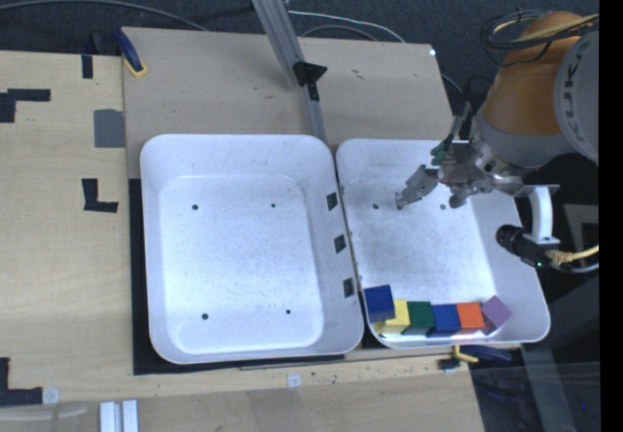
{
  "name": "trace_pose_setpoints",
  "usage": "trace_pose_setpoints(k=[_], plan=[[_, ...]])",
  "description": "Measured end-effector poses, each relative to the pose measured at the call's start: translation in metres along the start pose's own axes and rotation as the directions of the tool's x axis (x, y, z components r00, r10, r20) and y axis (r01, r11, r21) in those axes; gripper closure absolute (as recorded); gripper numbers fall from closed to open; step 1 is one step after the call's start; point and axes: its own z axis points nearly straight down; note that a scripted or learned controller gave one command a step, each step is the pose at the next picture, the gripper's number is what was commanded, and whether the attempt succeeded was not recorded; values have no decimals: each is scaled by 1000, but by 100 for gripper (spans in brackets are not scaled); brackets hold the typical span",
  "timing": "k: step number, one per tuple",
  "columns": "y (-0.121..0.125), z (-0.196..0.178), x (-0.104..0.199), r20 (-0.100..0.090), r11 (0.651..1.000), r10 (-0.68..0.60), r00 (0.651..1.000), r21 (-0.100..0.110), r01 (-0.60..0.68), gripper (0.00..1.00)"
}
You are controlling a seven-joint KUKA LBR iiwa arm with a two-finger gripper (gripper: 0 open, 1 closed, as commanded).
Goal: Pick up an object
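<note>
From the camera above, my grey arm with its glossy orange band comes in from the right of the frame, and my pincer (428, 189) hangs over the upper part of the right-hand shallow white plastic bin (389, 162), its dark metal fingers pointing toward the bin's upper left. Whether they stand wide or narrow I cannot tell at this angle, and nothing shows between them.

The things to pick lie well apart from me, in a tight row along that bin's lower edge: a blue block (378, 301) sitting on a flat yellow block (396, 319), then a green block (420, 314), a second blue block (445, 318), an orange block (469, 315) and a pale purple block (495, 310) tilted against the rounded corner.

The left-hand white bin (156, 226), speckled and round-cornered, sits beside it on the pale wooden table (58, 255). A ribbed metal bar (268, 2) slants in from the top of the frame.
</note>
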Motion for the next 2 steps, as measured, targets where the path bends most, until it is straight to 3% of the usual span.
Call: trace_pose_setpoints(k=[1, 2], plan=[[47, 0, -13, 1, 1000, -2, 1000, -4, 2, 0], [-54, -99, -13, 1, 1000, 3, 1000, -6, -3, 0]])
